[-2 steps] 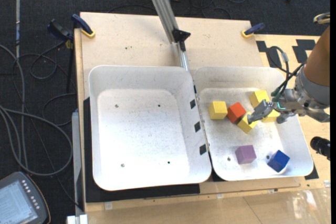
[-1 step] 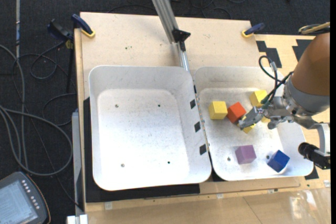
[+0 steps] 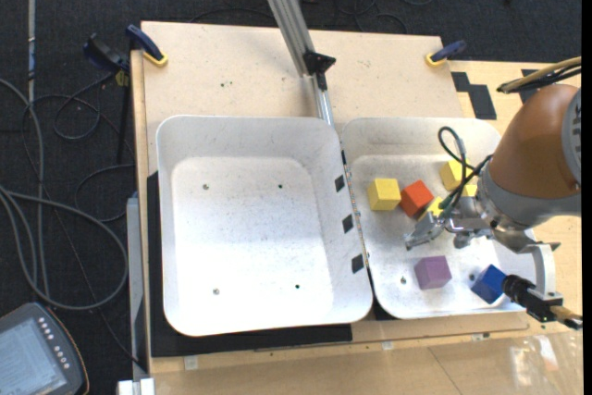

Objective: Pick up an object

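In the right bin lie several small cubes. A yellow cube and an orange cube touch each other near the bin's middle. A second yellow cube sits further back, partly behind the arm's cable. A purple cube and a blue cube rest near the front edge. My gripper hangs low over the bin floor, just right of the orange cube and behind the purple one. It is open, with bare bin floor showing between its fingers.
The left bin sits alongside, separated by a raised shared rim with black clips. A slanted metal pole crosses the back of the bench. The arm's orange band overhangs the right bin's right side.
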Motion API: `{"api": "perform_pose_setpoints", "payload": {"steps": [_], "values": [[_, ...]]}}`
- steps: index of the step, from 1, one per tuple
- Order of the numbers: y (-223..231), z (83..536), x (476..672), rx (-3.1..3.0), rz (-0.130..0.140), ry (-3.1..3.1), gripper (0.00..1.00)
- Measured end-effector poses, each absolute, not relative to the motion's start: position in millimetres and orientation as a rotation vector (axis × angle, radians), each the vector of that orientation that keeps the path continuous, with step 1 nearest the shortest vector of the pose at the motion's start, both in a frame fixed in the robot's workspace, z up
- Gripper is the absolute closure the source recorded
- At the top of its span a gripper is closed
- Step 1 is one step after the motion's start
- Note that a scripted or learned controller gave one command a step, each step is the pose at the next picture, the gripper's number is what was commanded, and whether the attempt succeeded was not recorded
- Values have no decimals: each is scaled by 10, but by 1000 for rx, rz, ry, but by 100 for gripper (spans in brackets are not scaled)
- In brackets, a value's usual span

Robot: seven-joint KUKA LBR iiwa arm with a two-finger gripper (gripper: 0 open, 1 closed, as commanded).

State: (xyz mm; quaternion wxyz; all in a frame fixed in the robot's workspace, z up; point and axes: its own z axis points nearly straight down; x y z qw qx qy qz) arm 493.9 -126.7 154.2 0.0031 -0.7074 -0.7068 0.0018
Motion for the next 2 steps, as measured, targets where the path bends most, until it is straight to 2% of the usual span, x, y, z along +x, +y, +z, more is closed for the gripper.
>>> {"api": "perform_pose_setpoints", "payload": {"steps": [1, 2], "values": [[-1258, 1007, 4924, -2218, 5, -2216, 0], [-1265, 1139, 4949, -2224, -2, -2221, 100]]}}
